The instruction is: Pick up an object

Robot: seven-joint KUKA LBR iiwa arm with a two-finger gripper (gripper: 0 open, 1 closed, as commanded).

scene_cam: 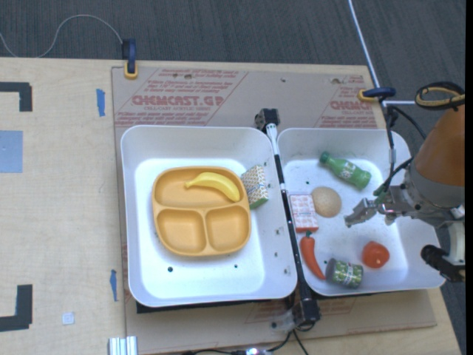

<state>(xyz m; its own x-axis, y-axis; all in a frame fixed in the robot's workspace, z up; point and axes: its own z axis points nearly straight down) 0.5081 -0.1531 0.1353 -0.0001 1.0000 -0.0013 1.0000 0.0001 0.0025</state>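
We see our gripper [360,214] hanging over bare floor of the right bin [334,294], fingers pinching nothing, between egg [326,201] and tomato [375,255].

Two bins [140,220], one tray [201,220], one banana [215,185], one bottle [345,170].

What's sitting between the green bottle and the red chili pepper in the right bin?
In the camera view, the tan egg-shaped object lies between the green bottle and the red chili pepper, with the small red-and-white packet just beside it.

Bright even overhead light, soft faint shadows inside the white bins [140,220], mild overall softness, no harsh glare
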